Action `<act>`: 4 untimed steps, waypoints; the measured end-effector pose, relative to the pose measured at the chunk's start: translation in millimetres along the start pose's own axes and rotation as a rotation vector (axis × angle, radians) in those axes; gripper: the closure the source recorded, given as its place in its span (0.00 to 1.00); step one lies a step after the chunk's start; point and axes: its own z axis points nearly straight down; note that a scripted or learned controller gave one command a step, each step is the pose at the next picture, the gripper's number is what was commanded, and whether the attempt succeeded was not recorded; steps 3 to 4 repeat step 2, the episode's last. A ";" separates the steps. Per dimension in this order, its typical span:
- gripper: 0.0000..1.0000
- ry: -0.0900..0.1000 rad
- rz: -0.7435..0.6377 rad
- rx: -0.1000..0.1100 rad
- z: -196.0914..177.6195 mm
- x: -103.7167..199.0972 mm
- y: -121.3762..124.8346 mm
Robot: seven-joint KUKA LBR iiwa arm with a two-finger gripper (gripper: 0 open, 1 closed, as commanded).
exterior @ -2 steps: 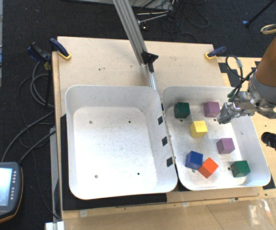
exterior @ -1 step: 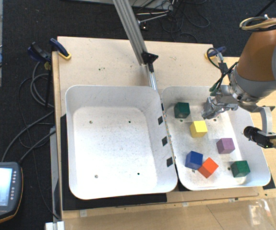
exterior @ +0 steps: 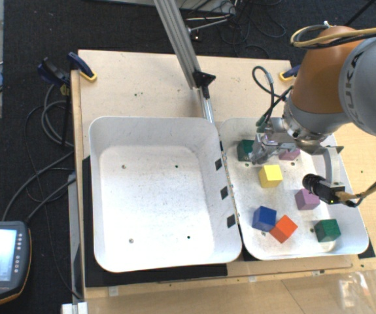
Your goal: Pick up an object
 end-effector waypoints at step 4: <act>1.00 -0.001 0.000 0.000 -1.0 106.6 6.5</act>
